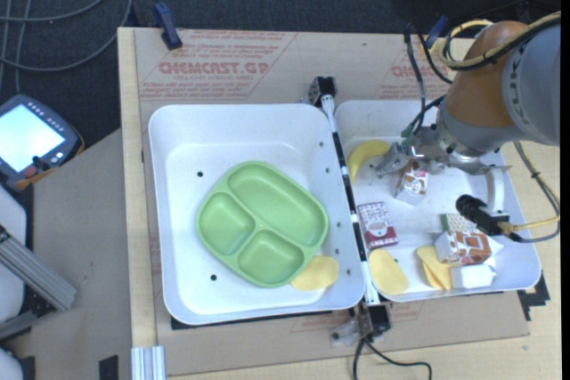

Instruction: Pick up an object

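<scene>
My gripper (pixel 408 165) hangs low over the back part of the right bin (pixel 521 267), under the orange band of the arm (pixel 485 76). A small red and white carton (pixel 414 183) sits right beneath the gripper, touching or nearly touching it. I cannot tell whether it is gripped. A yellow piece (pixel 364 158) lies just left of the gripper, against the bin's left wall.
The right bin also holds a red and white packet (pixel 377 224), yellow pieces (pixel 388 271), a brown and white carton (pixel 463 243) and a white block (pixel 473 277). In the left bin (pixel 178 147) lie a green divided plate (pixel 261 222) and a yellow piece (pixel 314 274).
</scene>
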### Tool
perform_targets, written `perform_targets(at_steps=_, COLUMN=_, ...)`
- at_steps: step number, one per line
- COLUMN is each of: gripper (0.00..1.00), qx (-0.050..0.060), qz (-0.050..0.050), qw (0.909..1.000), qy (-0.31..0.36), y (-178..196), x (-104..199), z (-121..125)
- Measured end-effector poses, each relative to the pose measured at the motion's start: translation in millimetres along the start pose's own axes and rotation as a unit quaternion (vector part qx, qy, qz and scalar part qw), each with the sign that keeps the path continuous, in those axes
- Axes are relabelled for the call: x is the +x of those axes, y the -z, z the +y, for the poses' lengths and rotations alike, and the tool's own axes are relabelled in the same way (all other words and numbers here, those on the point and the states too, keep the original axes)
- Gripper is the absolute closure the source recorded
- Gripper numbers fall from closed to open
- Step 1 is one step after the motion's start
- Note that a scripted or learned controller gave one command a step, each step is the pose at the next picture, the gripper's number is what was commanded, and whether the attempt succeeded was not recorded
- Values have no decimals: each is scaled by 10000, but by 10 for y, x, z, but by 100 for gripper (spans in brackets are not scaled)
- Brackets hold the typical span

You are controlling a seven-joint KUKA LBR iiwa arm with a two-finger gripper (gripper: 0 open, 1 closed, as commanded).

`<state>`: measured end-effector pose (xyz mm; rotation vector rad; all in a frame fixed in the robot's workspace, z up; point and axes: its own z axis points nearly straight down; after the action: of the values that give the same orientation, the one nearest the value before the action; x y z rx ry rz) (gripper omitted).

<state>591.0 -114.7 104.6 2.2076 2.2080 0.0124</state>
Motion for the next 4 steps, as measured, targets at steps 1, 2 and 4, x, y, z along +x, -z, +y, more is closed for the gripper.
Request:
perform_targets(at_steps=1, gripper=100, qx=-37, qz=-19, qw=10000, qy=-6, y=129, x=-16, z=24)
perform_targets(at_steps=2, gripper=100, qx=103, qz=46, qw=9999, qy=3, y=815, x=316, z=-590)
perform_targets(at_steps=4, gripper=100, qx=102, qz=38, qw=9999, qy=-6, y=263, x=-249, z=-152)
